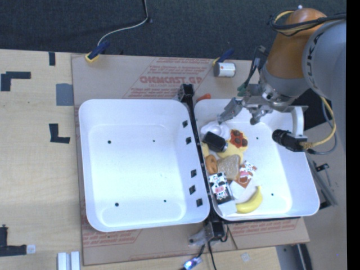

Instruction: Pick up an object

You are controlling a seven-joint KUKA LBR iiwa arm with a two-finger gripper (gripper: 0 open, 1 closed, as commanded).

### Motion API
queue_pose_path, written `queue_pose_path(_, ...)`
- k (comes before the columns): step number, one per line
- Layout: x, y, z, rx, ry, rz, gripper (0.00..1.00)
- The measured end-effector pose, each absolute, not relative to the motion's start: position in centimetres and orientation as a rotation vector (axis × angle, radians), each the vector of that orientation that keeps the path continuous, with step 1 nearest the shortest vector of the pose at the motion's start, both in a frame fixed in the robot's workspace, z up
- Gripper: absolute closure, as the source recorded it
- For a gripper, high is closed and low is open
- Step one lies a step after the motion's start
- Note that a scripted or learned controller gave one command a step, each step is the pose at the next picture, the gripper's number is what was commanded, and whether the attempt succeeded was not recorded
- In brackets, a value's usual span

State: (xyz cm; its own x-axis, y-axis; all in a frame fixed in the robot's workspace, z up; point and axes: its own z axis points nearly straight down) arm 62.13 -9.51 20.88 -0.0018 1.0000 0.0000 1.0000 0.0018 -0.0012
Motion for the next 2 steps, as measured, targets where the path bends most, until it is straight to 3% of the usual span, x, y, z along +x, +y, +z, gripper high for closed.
queue_pose_path(1, 62.2, -9.4, 21.9, -2.216, -2.225, 0.001, 1.0)
queue_pose_path(2, 64.6, -9.2, 35.5, -2.226, -2.234, -0.014, 1.0)
